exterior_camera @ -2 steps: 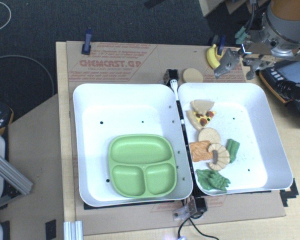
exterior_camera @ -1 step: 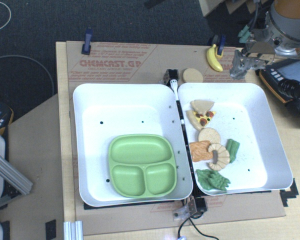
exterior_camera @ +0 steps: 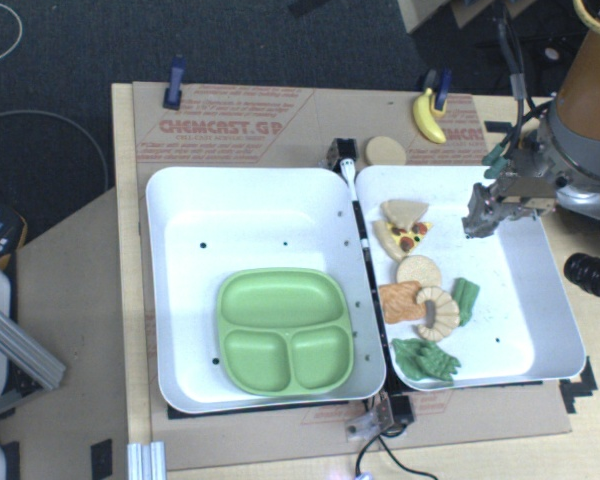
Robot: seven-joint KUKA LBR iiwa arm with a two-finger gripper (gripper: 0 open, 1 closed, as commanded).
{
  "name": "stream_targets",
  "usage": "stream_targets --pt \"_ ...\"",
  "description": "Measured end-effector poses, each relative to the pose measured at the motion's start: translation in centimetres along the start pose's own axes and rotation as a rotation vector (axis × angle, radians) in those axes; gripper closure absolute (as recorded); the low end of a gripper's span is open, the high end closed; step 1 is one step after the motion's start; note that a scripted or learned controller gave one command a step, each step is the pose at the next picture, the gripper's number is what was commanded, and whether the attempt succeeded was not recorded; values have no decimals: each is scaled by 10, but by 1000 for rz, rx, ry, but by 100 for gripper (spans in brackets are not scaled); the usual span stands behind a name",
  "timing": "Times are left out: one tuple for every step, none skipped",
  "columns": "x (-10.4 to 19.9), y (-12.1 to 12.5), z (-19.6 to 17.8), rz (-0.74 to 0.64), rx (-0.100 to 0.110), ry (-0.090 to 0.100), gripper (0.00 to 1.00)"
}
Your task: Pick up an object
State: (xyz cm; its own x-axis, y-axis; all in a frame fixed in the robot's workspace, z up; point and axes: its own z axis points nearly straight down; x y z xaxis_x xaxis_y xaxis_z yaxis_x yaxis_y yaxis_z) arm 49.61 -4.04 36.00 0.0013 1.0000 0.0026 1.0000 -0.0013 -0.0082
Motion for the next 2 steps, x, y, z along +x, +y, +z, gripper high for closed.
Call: stream_targets --pt "33 -18 19 -4 -3 -1 100" --pt "30 -17 68 0 -1 -2 100"
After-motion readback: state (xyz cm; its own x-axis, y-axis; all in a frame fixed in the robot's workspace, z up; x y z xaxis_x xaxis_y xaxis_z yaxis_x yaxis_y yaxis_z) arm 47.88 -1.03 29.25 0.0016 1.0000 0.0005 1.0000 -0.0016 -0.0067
